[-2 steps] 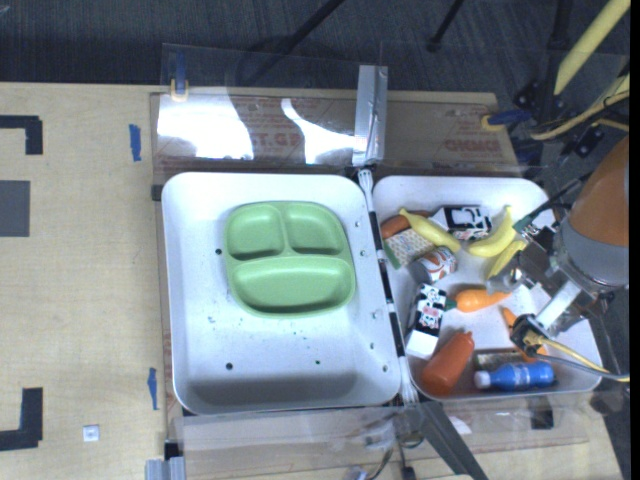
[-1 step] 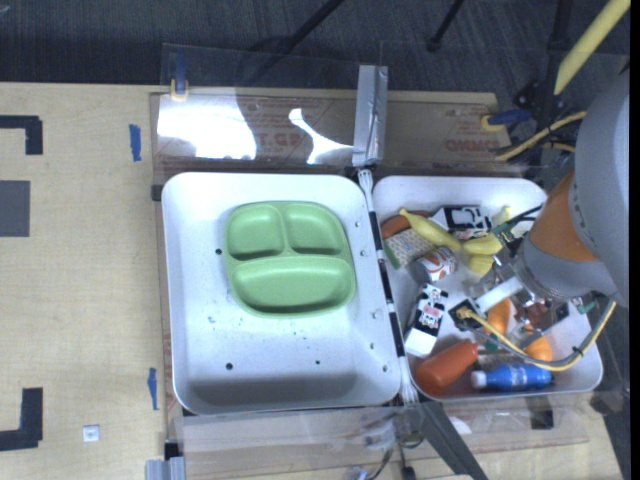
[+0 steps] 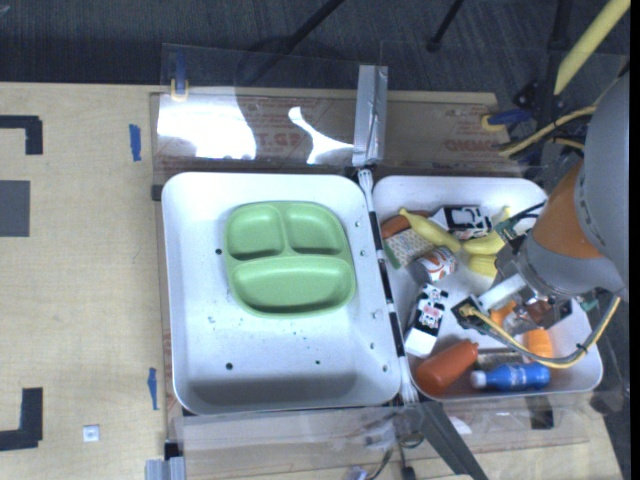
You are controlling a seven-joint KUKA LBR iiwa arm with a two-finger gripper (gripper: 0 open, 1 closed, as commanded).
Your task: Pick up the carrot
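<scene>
Carrot (image 3: pixel 540 343), judged to be the bright orange piece, lies near-right in the right bin (image 3: pixel 470 184), just beside the gripper (image 3: pixel 515 308), which sits low over it, presumably to grasp. Its opening cannot be told. A blue bottle (image 3: pixel 510 376) crowds it; a banana (image 3: pixel 450 236) lies farther.

Green tray (image 3: pixel 290 256); white bins (image 3: pixel 190 298); orange carrot (image 3: pixel 539 342).

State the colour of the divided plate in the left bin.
Light green plate, seen in the camera view.
</scene>
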